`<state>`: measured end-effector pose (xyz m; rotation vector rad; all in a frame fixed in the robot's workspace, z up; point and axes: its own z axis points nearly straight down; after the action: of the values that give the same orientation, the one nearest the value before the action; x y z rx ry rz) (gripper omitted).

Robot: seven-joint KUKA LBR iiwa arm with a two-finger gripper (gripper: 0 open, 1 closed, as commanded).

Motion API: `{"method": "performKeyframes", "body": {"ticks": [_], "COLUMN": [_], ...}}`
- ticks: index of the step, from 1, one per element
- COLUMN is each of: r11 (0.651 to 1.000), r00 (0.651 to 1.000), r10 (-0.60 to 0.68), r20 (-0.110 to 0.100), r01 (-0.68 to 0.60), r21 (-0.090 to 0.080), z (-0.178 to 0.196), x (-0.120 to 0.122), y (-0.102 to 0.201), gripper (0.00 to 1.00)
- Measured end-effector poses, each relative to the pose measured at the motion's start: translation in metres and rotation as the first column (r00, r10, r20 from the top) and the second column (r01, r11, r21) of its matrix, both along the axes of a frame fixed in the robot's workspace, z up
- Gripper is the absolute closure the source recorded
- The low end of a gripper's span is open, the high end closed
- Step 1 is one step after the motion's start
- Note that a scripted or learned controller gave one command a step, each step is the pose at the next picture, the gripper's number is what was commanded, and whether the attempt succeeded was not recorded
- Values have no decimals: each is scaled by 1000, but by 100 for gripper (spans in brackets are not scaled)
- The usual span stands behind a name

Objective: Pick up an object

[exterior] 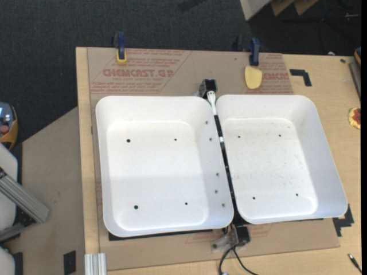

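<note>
Since the likeliest object we can find is the yellow piece (253,77), just behind the right bin (321,153) under a clamp (254,49), we should descend straight over it. The gripper's state we cannot tell.

Two white bins (152,110) (275,105), each with four black dots, on tan board (189,67) with faded red lettering; blue-yellow clamps (120,47) (253,65).

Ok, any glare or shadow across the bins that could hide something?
Camera view: sharp and evenly lit; the left bin shows a soft shadow over its near half, the right bin looks uniformly bright; no strong glare on either, only small dark dots on their floors.
</note>
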<state>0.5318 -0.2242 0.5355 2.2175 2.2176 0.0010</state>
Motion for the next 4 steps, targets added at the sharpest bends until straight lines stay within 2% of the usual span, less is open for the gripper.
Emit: {"method": "performKeyframes", "body": {"ticks": [1, 4], "r11": [1000, 1000], "r00": [1000, 1000], "r10": [9, 0], "r20": [-8, -4], "r01": [-9, 0], "r21": [6, 3], "z": [-41, -39], "x": [7, 6], "y": [124, 118], "gripper": [0, 0]}}
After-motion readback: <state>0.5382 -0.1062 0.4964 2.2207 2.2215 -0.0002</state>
